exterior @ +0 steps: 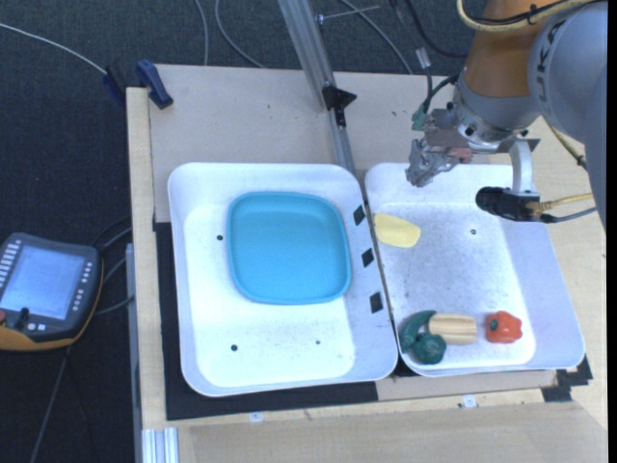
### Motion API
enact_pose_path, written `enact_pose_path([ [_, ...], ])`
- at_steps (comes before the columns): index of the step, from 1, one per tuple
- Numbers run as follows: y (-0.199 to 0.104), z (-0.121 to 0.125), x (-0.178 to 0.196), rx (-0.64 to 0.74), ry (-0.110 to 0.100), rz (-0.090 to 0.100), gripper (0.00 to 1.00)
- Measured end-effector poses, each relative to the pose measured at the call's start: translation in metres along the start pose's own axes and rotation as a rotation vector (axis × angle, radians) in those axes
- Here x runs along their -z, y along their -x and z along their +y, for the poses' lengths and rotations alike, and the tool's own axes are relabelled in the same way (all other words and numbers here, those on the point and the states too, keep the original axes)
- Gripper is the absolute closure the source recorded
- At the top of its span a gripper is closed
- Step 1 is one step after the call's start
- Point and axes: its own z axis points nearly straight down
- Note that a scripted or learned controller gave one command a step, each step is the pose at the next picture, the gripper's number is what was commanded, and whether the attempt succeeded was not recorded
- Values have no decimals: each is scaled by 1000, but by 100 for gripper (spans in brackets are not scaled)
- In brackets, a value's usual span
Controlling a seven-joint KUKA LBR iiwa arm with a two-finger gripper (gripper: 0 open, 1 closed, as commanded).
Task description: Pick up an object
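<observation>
My gripper [421,174] hangs over the far left corner of the right bin [540,258], well above its floor, with nothing visible between its fingers. A pale yellow piece [396,231] lies just below it by the bin's left wall. Along the near edge lie a dark green item [423,337], a tan cylinder [453,329] and a red pepper-like toy [502,327], close together in a row.
The left bin [193,258] holds a blue square plate [288,247]. A slanted metal pole [313,46] rises behind the bins. A black camera-like part [506,203] juts from the wrist over the right bin. A teach pendant [43,287] lies off the bench at left.
</observation>
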Motion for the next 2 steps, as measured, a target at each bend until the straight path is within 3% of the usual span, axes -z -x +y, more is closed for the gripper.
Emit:
enact_pose_path([
  [2,-100,10,1,0,-1,0,100],
])
